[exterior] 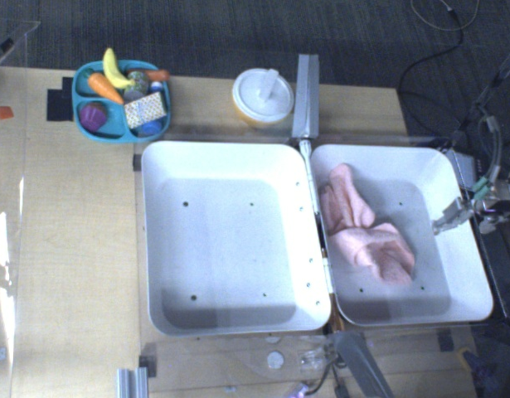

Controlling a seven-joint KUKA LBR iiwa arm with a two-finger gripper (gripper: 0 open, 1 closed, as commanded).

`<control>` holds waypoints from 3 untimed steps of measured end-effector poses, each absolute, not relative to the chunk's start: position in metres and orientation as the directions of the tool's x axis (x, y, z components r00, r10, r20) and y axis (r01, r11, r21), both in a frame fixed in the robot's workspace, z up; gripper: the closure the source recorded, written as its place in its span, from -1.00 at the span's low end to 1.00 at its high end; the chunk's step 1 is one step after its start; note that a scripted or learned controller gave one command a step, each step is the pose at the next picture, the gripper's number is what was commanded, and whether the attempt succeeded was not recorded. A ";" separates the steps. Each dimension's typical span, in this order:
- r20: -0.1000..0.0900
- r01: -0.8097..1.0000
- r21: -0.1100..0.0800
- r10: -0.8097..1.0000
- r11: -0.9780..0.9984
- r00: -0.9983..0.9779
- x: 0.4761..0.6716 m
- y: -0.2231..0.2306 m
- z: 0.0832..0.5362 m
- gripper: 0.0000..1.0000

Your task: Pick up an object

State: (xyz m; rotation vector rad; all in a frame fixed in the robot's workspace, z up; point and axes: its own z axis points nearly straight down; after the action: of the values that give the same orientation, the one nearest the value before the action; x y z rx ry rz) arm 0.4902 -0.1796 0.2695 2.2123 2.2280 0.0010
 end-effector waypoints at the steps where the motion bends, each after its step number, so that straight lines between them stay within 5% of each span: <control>1: -0.002 0.998 0.005 0.998 -0.062 0.062 0.538 -0.187 0.313 -1.00; 2: 0.001 0.997 0.000 0.997 0.083 -0.083 0.527 -0.150 0.159 -1.00; 3: -0.005 0.990 0.018 0.990 0.143 -0.143 0.551 -0.091 0.093 -1.00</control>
State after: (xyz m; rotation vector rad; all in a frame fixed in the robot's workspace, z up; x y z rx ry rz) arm 0.5508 -0.0913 0.0926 2.0469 2.3629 0.0166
